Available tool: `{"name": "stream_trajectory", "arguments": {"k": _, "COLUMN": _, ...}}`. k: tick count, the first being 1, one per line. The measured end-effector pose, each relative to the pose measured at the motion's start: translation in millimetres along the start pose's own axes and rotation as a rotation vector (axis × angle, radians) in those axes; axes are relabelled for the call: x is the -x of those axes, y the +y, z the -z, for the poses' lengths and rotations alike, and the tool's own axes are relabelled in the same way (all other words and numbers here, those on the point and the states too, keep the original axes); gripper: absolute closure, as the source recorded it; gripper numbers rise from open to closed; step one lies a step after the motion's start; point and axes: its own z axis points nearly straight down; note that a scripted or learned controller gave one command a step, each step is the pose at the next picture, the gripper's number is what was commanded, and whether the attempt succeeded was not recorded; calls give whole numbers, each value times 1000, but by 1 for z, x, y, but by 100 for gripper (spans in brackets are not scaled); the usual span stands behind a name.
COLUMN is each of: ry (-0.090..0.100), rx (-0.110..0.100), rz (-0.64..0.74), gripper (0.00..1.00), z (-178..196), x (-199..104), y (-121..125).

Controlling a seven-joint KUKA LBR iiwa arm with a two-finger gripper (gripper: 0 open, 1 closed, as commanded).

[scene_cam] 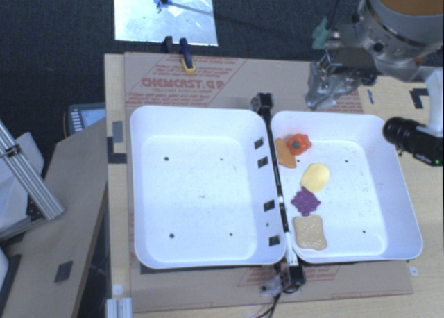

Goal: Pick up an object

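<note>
Objects lie in the right bin (388,171), all crowded along its left side near the divider: an orange-red toy (297,144) at the top, touching an orange slab (284,153) on its left; below them a yellow lump (315,176); just below that a purple piece (305,201); lowest, a tan slice (309,232) shaped like toast, near the bin's front-left corner. The purple piece sits between the yellow lump and the tan slice, close to both. The left bin (201,185) stands beside the right one, joined by black clips (263,144) along the shared edge. Both bins rest on a cardboard sheet (187,82) printed in red letters; a yellow-and-black clamp (187,60) pins its far edge. The gripper (326,94) hangs above the far rim of the right bin — well apart from every object, nothing between its tips; whether it is spread or pressed together I cannot tell. The arm (402,4) comes in from the upper right.
</note>
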Motion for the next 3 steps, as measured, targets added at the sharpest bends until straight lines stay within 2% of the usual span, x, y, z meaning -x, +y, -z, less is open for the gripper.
{"name": "stream_trajectory", "arguments": {"k": 1, "ry": -4, "rx": -16, "rz": -3, "gripper": 100, "z": -107, "x": -60, "y": -1}}
{"name": "stream_trajectory", "arguments": {"k": 2, "ry": 1, "rx": 6, "rz": -9, "gripper": 100, "z": 3, "x": -45, "y": 1}}
{"name": "stream_trajectory", "arguments": {"k": 3, "ry": -3, "rx": -12, "rz": -1, "gripper": 100, "z": -66, "x": -131, "y": 0}}
